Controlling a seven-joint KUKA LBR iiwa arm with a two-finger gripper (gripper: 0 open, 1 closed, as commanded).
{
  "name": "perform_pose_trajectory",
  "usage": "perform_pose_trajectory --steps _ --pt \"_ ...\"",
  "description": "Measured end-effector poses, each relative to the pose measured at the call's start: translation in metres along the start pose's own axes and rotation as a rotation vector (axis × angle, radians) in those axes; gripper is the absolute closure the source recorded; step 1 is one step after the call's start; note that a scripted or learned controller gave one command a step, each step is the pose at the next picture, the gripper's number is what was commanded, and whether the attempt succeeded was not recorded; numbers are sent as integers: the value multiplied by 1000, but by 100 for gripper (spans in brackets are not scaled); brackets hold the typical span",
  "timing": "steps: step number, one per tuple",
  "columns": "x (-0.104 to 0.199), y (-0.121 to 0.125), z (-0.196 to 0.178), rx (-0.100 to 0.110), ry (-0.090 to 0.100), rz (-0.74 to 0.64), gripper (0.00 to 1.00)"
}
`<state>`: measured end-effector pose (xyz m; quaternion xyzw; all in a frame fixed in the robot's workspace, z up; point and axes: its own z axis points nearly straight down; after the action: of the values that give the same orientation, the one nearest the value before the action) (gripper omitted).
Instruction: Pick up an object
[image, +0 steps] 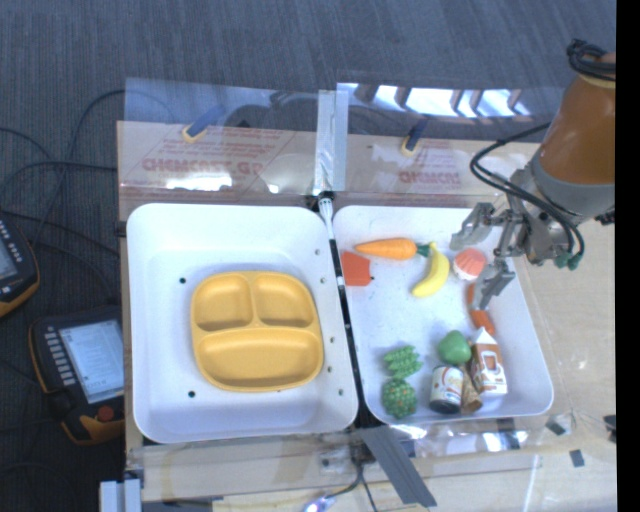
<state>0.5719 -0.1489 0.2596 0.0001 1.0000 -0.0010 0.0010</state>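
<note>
The left bin (150, 330) held a yellow tray (258, 328) with three parts. The right bin (530, 385) held a carrot (385, 248), a banana (432, 272), a red block (355, 268), two broccoli pieces (400, 380), a green pepper (454, 347), a can (446, 389) and a small carton (488, 366). The hand (484, 252) hung open over the bin's far right corner, holding nothing, with a pink-and-white round toy (470, 263) just under it. White floor lay bare in the bin's middle.

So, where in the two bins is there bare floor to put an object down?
Right bin: a bare patch in the middle, bordered by the carrot, banana, red block and broccoli. Its near right corner is crowded: green pepper, can, carton. Left bin: bare strips around the yellow divided tray.
</note>
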Motion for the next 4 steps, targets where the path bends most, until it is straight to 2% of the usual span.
perform_pose_trajectory --steps 1,2,3,4 --pt "5 -36 144 -1 -3 -120 0" --pt "-1 -51 170 -2 -8 -25 0" --pt "-4 -51 158 5 -17 -26 100" --pt "-4 -51 158 5 -16 -26 0"
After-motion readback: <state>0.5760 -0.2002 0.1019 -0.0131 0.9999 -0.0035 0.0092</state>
